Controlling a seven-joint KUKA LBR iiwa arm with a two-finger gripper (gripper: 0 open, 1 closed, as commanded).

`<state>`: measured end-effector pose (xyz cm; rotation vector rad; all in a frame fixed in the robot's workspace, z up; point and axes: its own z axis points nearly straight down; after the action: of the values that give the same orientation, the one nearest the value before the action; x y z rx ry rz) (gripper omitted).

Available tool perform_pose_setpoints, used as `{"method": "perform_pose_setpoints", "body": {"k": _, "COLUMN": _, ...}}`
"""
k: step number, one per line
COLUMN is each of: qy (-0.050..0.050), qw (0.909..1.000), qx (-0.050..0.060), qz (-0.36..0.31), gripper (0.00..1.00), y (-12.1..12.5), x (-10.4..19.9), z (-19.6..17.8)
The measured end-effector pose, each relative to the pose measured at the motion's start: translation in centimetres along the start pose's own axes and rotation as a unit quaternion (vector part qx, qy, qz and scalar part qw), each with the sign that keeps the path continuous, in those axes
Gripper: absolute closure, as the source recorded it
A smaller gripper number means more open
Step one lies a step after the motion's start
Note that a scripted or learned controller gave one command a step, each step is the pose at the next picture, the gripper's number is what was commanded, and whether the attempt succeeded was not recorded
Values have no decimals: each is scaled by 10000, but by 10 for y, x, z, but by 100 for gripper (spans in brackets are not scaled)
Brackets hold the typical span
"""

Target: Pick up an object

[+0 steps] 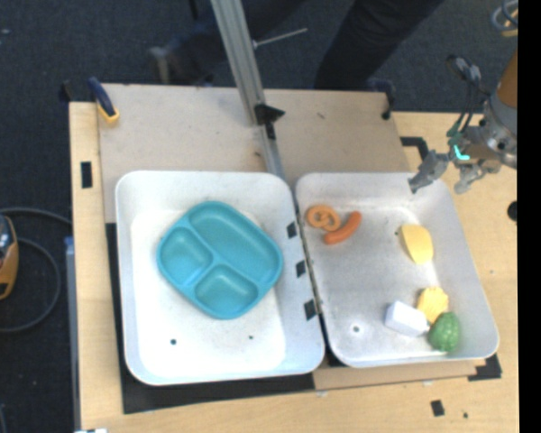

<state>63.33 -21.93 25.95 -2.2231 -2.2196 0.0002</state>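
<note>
- Your tool hangs at the upper right of the frame, over the top right corner of the right bin, its two fingers spread apart with nothing between them.
- Nearest pick is the yellow lemon-shaped piece: it lies below the tool and a touch to the left, near the bin's right wall.
- Its long axis runs roughly top to bottom in the frame, tilted slightly, so you'd likely want to close across its narrow width.
- It looks smooth, pale yellow and rounded, lying alone and well apart from its neighbours.
- Further down sit a yellow block, a white block and a green lump, crowded together.
- Left of the lemon piece, an orange sausage touches an orange ring.
- Over in the left bin, a blue divided plate.
</note>
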Motion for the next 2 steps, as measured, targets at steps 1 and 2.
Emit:
{"method": "perform_pose_setpoints", "body": {"k": 1, "qy": -3, "qw": 10000, "qx": -12, "qz": -2, "gripper": 0, "y": 1, "x": 0, "z": -1}}
{"method": "perform_pose_setpoints", "body": {"k": 2, "qy": -11, "qw": 10000, "qx": 3, "qz": -16, "gripper": 0, "y": 6, "x": -1, "z": 42}}
